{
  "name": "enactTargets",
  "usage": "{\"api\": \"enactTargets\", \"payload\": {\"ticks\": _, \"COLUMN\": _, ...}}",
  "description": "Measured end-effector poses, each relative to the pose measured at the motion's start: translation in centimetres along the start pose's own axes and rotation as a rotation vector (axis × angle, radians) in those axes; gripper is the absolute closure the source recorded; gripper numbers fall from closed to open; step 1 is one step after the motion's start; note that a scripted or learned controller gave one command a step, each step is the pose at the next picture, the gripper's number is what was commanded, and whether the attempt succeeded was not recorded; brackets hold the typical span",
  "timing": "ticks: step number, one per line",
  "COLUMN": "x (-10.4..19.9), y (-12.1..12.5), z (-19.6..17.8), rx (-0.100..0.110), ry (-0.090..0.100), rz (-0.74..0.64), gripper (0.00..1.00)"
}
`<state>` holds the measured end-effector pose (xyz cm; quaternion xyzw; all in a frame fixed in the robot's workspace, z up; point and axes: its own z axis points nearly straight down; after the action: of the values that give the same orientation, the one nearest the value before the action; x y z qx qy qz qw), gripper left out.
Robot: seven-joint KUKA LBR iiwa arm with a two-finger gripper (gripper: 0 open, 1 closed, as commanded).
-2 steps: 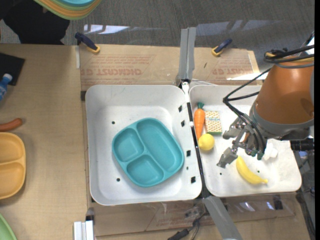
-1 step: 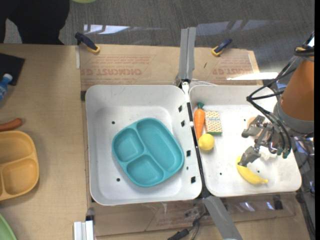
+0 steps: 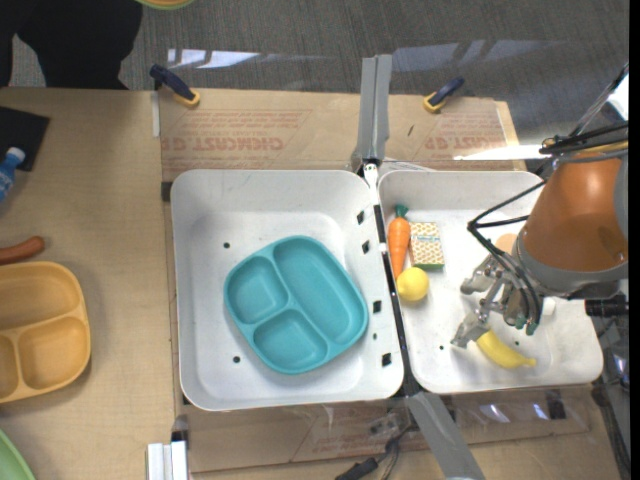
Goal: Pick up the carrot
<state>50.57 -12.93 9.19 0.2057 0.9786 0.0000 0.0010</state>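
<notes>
A teal divided plate [image 3: 294, 304] sits in the left bin [image 3: 200, 208]. In the right bin [image 3: 560, 368], the carrot [image 3: 398, 244] lies along the left wall, above a lemon [image 3: 412, 284] and beside a small box [image 3: 427, 245]. Well to its right, the gripper [image 3: 480, 320] hangs low, fingers spread and holding nothing, just above a banana [image 3: 505, 350]. The arm reaches in from the right, angled downward.

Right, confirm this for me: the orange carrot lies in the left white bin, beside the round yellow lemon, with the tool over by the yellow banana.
One thing is wrong: the orange carrot lies in the right white bin, against its left wall, as the camera view shows. The rest holds: it is beside the round yellow lemon, and the tool is over by the yellow banana.
</notes>
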Motion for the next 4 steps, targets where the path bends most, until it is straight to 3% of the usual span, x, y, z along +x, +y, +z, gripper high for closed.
{"api": "enactTargets", "payload": {"ticks": 1, "x": 4.9, "y": 4.4, "z": -10.0, "rx": 0.0, "ry": 0.0, "rz": -0.057, "gripper": 0.0}}
{"api": "enactTargets", "payload": {"ticks": 2, "x": 5.6, "y": 6.0, "z": -13.3, "rx": 0.0, "ry": -0.001, "rz": -0.05, "gripper": 0.0}}
{"api": "enactTargets", "payload": {"ticks": 3, "x": 1.4, "y": 3.1, "z": -7.4, "rx": -0.001, "ry": 0.001, "rz": -0.389, "gripper": 0.0}}
{"api": "enactTargets", "payload": {"ticks": 4, "x": -4.4, "y": 5.9, "z": -1.6, "rx": 0.0, "ry": -0.001, "rz": -0.104, "gripper": 0.0}}
